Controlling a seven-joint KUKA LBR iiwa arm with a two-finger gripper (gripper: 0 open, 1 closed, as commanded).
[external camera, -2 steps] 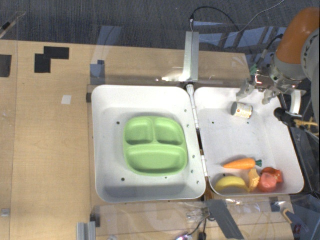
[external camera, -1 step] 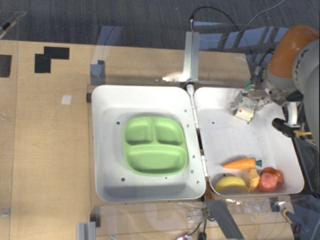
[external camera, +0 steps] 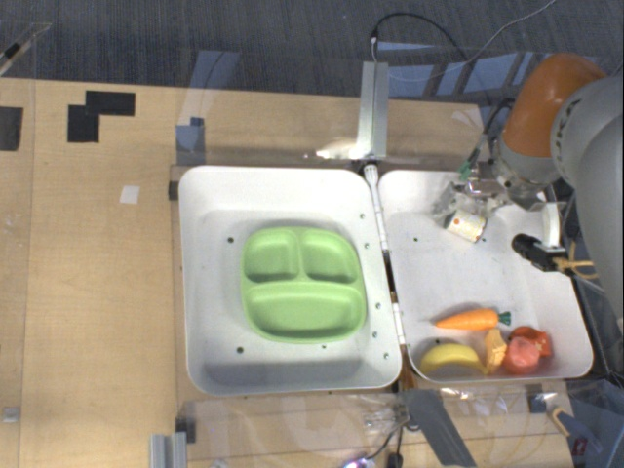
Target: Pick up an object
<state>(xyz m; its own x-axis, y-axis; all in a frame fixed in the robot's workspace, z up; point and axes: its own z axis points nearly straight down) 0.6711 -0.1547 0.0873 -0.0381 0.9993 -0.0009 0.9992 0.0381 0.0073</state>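
My gripper [external camera: 466, 206] hangs over the far part of the right bin [external camera: 429, 271], close to its back wall. Directly below it is a small pale block [external camera: 466, 227]; whether the gripper holds or touches it is unclear. A carrot [external camera: 470, 320] with a green stub lies near the bin's front. In the front corner sit a banana [external camera: 449, 358], a small yellow-orange piece [external camera: 494, 350] and a red fruit [external camera: 527, 350], close together. All of these lie well away from the gripper, toward the front.
The left bin [external camera: 210, 261] holds a green divided plate [external camera: 302, 283] at its middle. A metal divider rail [external camera: 382, 252] runs between the two bins. The grey arm with its orange band [external camera: 546, 105] enters from the right, above the right bin's far corner.
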